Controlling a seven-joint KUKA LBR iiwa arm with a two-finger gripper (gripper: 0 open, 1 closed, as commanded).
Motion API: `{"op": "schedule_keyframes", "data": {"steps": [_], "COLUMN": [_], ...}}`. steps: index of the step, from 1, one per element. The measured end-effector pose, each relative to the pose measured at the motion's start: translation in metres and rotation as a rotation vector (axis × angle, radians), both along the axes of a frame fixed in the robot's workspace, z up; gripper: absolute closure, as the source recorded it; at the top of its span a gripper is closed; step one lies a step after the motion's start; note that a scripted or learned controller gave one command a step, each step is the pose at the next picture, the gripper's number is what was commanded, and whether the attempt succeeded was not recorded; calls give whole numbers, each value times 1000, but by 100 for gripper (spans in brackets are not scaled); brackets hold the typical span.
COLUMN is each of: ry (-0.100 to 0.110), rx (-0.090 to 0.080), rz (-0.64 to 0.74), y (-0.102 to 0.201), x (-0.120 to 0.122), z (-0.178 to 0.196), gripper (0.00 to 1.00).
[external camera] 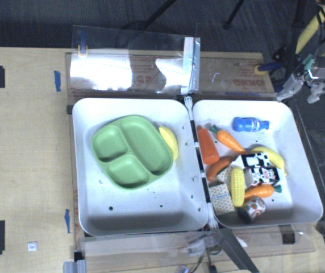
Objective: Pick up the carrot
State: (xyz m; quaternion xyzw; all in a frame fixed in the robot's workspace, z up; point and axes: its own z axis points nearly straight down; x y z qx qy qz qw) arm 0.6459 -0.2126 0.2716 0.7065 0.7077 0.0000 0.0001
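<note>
A small orange carrot [229,141] with a green top lies at a slant in the right bin [304,169], toward its far left. Two similar orange pieces sit nearby, one [219,166] just below the carrot and one [259,191] nearer the front. The gripper [311,79] hangs outside the bin, beyond its far right corner, well away from the carrot.
Around the carrot lie a red-orange block [208,145], a blue bottle [250,124], a banana [271,155], a corn cob [237,185] and a black-and-white box [260,174]. The left bin [88,198] holds a green divided plate [131,151] and a yellow piece [169,141].
</note>
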Motion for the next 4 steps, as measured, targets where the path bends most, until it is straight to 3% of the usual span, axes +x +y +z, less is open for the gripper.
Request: {"op": "schedule_keyframes", "data": {"steps": [1,2,3,4], "ry": [0,0,-6,-12], "rx": [1,1,-4,-4], "rz": [316,645,530,527], "y": [50,114,100,100], "x": [-60,-66,-39,-37], "z": [-104,-102,-185,-173], "gripper": [0,0,0,100]}}
